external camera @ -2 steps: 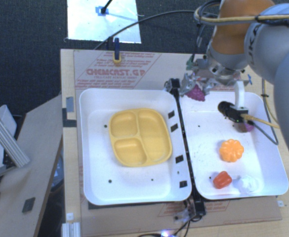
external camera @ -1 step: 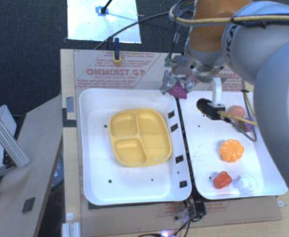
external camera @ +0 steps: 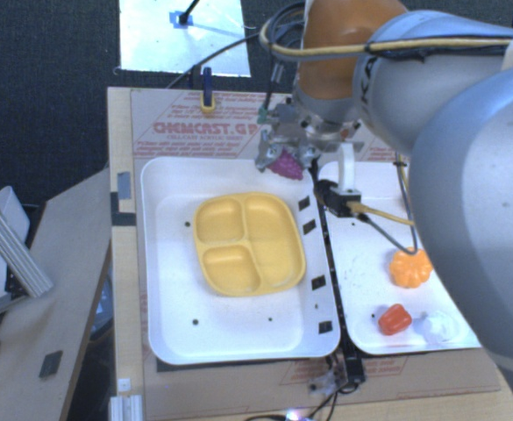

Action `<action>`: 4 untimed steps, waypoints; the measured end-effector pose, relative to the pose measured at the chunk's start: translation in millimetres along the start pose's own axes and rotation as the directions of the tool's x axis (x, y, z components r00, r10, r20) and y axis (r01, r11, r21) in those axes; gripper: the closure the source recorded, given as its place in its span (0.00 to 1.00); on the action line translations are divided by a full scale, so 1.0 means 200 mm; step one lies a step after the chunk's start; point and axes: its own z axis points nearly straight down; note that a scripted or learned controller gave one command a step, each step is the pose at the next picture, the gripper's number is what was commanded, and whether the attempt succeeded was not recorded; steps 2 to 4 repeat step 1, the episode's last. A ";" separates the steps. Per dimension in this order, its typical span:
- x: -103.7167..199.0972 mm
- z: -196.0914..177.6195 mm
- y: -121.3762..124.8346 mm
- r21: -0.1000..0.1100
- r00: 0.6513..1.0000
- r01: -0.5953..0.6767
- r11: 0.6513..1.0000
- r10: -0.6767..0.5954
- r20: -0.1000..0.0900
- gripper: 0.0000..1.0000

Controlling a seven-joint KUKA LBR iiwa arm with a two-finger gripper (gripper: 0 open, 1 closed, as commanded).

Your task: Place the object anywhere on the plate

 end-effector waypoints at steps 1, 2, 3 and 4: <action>-0.01 -0.01 0.00 -0.001 1.000 -0.002 1.000 0.002 0.001 0.00; -0.01 -0.01 0.00 -0.001 1.000 -0.002 1.000 0.002 0.001 0.00; -0.01 -0.01 0.00 -0.001 1.000 -0.002 1.000 0.002 0.001 0.00; -0.01 -0.01 0.00 -0.001 1.000 -0.002 1.000 0.002 0.001 0.00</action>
